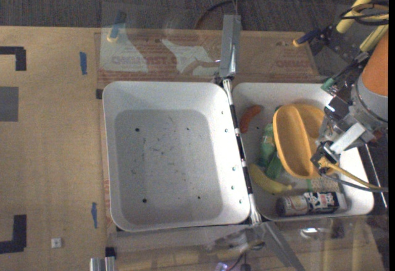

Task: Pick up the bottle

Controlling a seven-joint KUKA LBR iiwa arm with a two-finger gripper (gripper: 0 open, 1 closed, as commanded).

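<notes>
The bottle (308, 203) is dark with a black-and-white label and a silver end. It lies on its side along the front wall of the right bin (364, 205). My gripper (328, 137) hangs over the right part of that bin, at the right rim of a yellow bowl (295, 140). It is above and behind the bottle, and apart from it. The grey arm with its orange band (378, 72) comes in from the right edge.
The right bin also holds a yellow banana (268, 181) at the front left, a green packet (268, 147) beside the bowl and a small orange piece (250, 117) near the back left. The left bin (123, 103) stands beside it, across a metal divider (237, 146).
</notes>
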